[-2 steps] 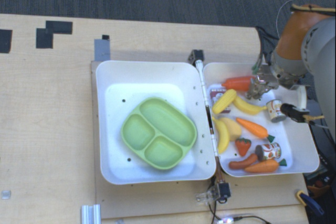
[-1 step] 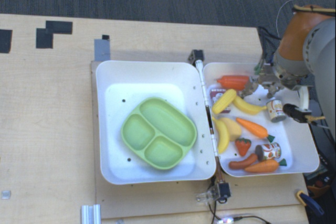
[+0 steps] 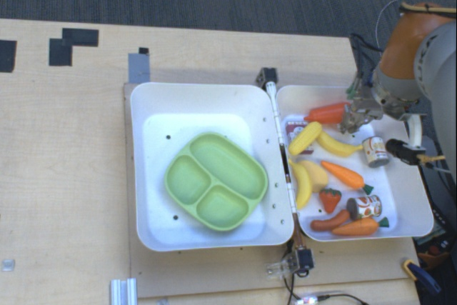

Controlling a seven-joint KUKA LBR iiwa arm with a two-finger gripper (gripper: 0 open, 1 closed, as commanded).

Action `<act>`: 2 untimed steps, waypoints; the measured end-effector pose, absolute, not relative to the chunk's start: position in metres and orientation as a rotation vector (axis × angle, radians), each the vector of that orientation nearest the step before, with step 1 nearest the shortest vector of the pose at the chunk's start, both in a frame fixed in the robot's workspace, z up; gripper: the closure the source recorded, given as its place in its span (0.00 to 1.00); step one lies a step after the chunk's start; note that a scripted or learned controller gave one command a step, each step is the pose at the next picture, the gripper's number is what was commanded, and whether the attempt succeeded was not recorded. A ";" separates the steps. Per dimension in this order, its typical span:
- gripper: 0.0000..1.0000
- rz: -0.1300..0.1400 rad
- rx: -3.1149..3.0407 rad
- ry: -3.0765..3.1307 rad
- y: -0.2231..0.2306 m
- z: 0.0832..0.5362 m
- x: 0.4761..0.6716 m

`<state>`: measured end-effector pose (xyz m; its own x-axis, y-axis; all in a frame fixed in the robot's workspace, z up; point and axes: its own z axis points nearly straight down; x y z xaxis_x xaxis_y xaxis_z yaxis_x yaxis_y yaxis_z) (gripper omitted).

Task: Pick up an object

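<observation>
A: Since the end effector (image 3: 355, 118) hung low over the far part of the right bin (image 3: 413, 219), which toy lay nearest it?

B: The red pepper (image 3: 327, 113), I'd judge. It lay just to the camera's left of the fingertips, touching or nearly so, with its long axis running roughly left-right across the view, parallel to the bin's far wall.

A: And the yellow pieces?

B: A banana (image 3: 338, 146) lay just on the near side of the end effector, its long axis slanting down toward the camera's right; a second banana (image 3: 305, 137) sat further left, beside the divider. The small can (image 3: 375, 152) stood near, to the right and a little nearer the camera.

A: Were the fingers parted or closed?

B: I could not tell; the wrist hid them, and nothing was visibly between them.

A: So the move turned on what?

B: On a short shift leftward onto the pepper, gripping across its narrow width. The green tray (image 3: 216, 181) in the left bin (image 3: 150, 175) was well apart.
</observation>
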<state>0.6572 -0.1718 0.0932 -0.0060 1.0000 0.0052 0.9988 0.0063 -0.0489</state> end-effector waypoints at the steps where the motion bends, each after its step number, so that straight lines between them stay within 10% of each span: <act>1: 1.00 0.046 -2.190 -2.194 -0.175 0.084 0.660; 2: 0.00 0.048 -2.196 -2.200 -0.178 0.084 0.660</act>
<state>0.6600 -0.1780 0.0836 -0.0015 1.0000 0.0014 0.9990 0.0016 -0.0448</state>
